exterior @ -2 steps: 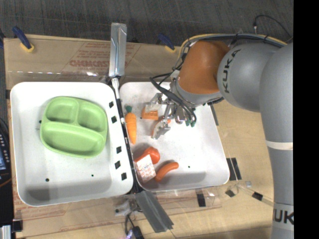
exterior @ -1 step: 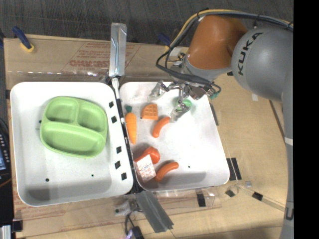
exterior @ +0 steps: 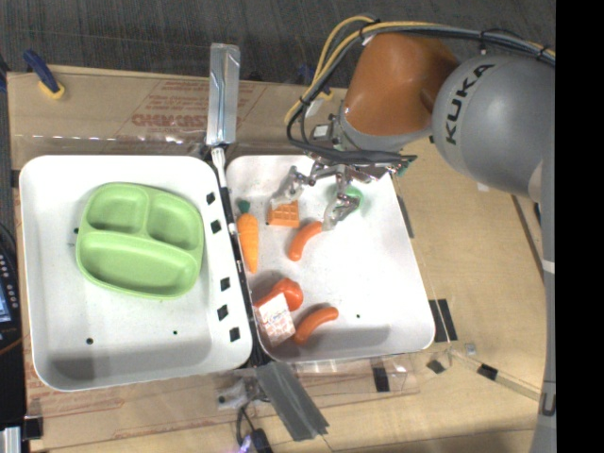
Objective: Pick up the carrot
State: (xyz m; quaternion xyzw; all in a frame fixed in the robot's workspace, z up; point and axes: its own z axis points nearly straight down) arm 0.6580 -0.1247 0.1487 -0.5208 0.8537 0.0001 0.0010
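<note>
Hand [exterior: 316, 196] open, empty, upper middle of frame over right bin [exterior: 396, 281]. Carrot [exterior: 248, 241] lies by bin's left wall, apart; likely light, stiff, smooth: pinch across thick middle.

The bench [exterior: 472, 281] is topped with light wood, and a brown cardboard sheet [exterior: 142, 102] printed with red lettering is spread over its left and rear part. Two shallow white bins are set side by side on it, touching along their inner walls: the left bin [exterior: 57, 347] and the right bin [exterior: 396, 319]. Black tape marks [exterior: 442, 321] are seen just beside the right bin.
</note>
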